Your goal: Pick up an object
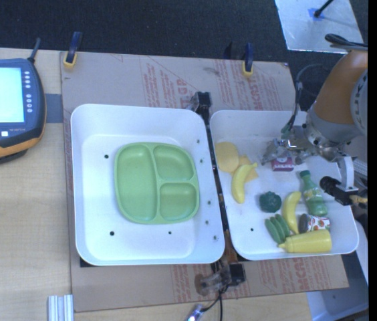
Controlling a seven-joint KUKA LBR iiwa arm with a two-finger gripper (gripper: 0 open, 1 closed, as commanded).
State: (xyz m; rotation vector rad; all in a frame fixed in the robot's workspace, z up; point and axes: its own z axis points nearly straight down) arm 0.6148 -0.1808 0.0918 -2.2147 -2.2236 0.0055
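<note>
A wooden tabletop (21, 206) under brown cardboard carries two white bins; the left bin (88, 179) holds a green tray (156, 182). The right bin (245, 236) is the landmark: the hand (283, 154) hangs over its upper middle, above a small red-and-white item (283, 165); whether its grip is wide or narrow I cannot tell. At that bin's left side lies a banana (240, 181), the likeliest pick, apart from the crowd of toy food along its lower right. It looks like light, stiff, smooth plastic, so pinch across its narrow middle, where the curve will not roll out.
</note>
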